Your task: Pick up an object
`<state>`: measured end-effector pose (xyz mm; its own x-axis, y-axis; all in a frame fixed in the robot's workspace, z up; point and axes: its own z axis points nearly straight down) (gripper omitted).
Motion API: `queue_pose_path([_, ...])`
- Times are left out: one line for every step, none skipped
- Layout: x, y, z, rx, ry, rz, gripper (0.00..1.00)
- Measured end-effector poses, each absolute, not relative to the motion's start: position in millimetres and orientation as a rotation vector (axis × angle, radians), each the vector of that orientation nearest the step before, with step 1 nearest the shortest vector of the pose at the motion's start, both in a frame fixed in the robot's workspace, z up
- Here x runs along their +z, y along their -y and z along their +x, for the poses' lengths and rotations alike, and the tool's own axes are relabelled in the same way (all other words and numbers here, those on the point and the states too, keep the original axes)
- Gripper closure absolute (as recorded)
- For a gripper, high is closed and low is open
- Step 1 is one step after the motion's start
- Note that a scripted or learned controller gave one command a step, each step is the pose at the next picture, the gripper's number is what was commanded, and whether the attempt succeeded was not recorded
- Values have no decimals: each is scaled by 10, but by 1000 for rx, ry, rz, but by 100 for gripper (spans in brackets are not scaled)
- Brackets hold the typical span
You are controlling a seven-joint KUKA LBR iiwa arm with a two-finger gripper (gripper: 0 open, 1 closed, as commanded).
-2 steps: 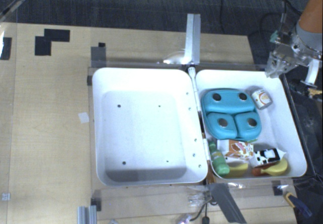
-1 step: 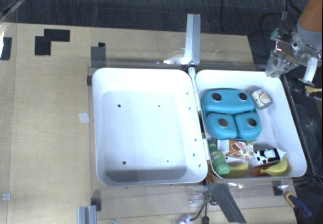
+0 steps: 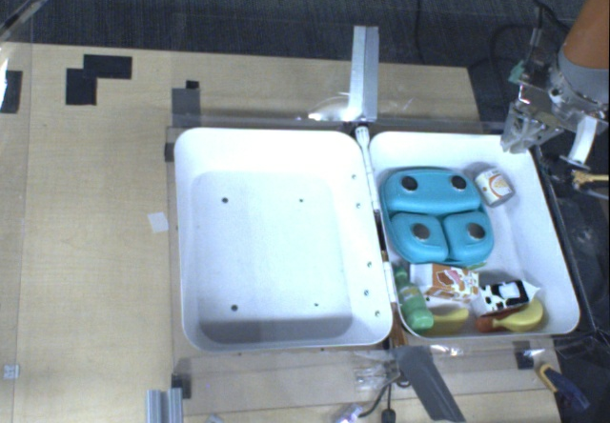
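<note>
the arm reached in from the right, its orange band (image 3: 589,30) showing at the top right corner, and the gripper (image 3: 523,137) hung over the far right corner of the right bin (image 3: 562,269), just at its rim. whether the claw was wide or narrow could not be told — the end of it was small and blurred, and nothing could be seen between its tips.

the right bin held all the objects. a blue 3-part tray (image 3: 437,214) lay in the middle, against the divider side. a small round white container (image 3: 494,186) sat just beside the tray's upper right edge, the nearest thing to the gripper yet apart from it. along the near wall lay a cluster: a green bottle (image 3: 413,302), a white and orange carton (image 3: 450,282), a black and white piece (image 3: 503,294) and a yellow banana-like piece (image 3: 522,317), packed close together.

the left bin (image 3: 272,235) sat beside it on the wooden bench (image 3: 86,250), with 2 black marks (image 3: 95,76) near the bench's far left.
</note>
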<state>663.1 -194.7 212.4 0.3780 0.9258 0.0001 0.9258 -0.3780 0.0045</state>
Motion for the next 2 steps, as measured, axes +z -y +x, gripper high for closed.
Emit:
queue_pose_path([2183, 1953, 6706, 7, -1743, 2608, 100])
queue_pose_path([2052, 1875, 6705, 7, -1686, 2647, 100])
